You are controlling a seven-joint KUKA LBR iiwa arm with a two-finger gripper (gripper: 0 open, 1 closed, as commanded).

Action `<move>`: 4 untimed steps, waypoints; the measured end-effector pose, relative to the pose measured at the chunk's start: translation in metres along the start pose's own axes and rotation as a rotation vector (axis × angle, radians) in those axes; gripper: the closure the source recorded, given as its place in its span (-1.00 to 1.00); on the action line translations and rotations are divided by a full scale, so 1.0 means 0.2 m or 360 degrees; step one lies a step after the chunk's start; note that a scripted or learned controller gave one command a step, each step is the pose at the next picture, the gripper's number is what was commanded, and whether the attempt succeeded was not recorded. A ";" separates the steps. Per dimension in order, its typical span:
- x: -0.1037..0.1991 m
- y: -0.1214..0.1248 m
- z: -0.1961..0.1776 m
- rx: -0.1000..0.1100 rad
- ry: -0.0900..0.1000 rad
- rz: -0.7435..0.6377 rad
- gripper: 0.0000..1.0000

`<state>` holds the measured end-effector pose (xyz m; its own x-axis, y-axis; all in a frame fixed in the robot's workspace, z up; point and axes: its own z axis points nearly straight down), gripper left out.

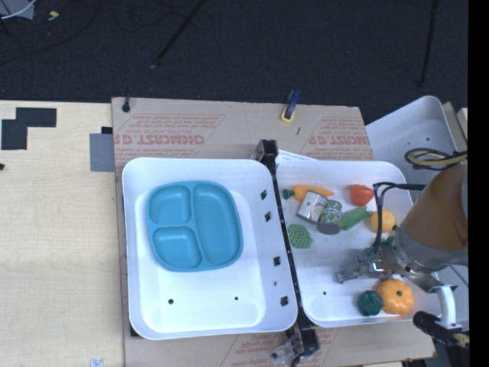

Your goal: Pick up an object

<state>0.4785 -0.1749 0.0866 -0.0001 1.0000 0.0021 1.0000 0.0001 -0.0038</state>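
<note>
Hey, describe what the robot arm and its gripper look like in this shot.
The arm is bulky and rounded, with an orange-brown band above a grey wrist section. A black cable loops alongside it. The gripper is a small grey metal piece with slim fingers.

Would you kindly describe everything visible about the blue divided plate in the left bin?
The blue divided plate is a light-blue, plastic-looking tray with rounded corners and three compartments: one long section on its right side and two smaller ones on its left. It lies flat, right way up and turned slightly askew, on the floor of the left white bin, towards the bin's upper left. Only the bin touches it.
</note>
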 end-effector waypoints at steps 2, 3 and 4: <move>-0.02 0.05 -0.34 -0.0010 -0.0004 -0.0001 1.00; -0.02 0.05 -0.55 -0.0008 -0.0004 -0.0001 1.00; -0.02 0.05 -0.71 -0.0008 -0.0003 -0.0002 1.00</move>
<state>0.4892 -0.1792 0.2293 -0.0014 1.0000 -0.0001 1.0000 0.0014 0.0012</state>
